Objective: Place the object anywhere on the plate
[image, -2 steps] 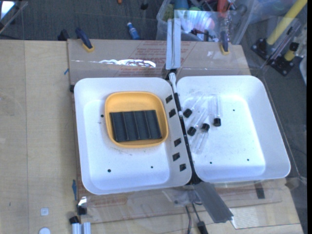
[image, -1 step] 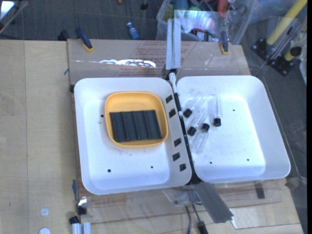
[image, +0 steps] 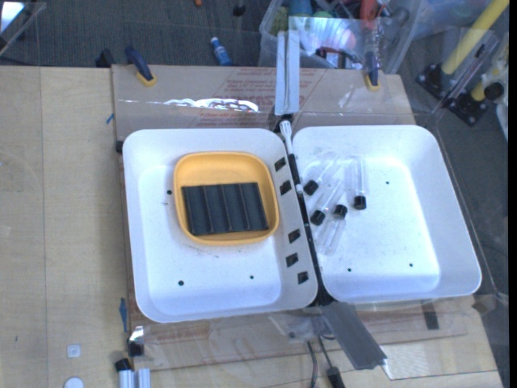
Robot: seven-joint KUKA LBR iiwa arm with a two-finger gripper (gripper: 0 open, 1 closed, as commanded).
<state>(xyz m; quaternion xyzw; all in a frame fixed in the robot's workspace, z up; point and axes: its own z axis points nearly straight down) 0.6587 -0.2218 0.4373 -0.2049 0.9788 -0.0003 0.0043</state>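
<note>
The hand's grip I cannot tell; the dark ribbed rectangular block [image: 224, 207] lies flat on the yellow plastic plate [image: 226, 162] in the left white bin [image: 153, 257], seemingly already placed.

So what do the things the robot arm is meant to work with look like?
There is a yellow plate, squarish with rounded corners, in the left white bin. A dark ridged block lies on it. In the right white bin lie little clear tubes with black caps.
</note>
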